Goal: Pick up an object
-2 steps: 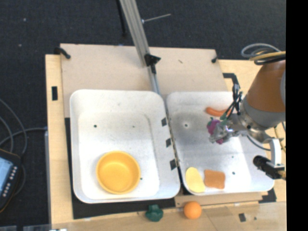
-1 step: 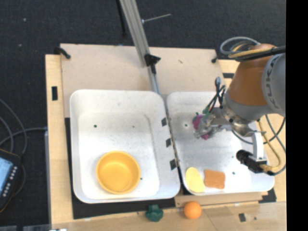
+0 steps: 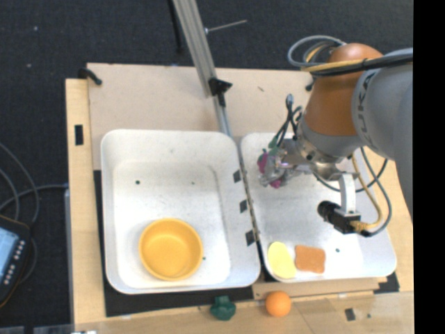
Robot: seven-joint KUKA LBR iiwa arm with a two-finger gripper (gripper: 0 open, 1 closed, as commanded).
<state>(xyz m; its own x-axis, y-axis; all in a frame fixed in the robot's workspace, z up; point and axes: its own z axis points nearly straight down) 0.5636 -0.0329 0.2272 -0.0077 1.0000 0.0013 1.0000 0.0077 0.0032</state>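
Hovering low over the right bin [image 3: 375,259], gripper [image 3: 272,171] apparently closing around a small purple object [image 3: 265,163], though grasp too blurred for confirming. Lying well below the gripper: a yellow piece [image 3: 280,259] touching an orange block [image 3: 310,259]. Sitting far to the lower left: a yellow bowl [image 3: 171,248]. Advising lifting straight, slowly, avoiding the bin's wall.

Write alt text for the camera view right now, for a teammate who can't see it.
The grey arm's hand hangs over the far left part of the right bin, with a small purple object at its tip. A pale yellow piece and an orange block lie at that bin's near edge; the left bin holds a yellow bowl.
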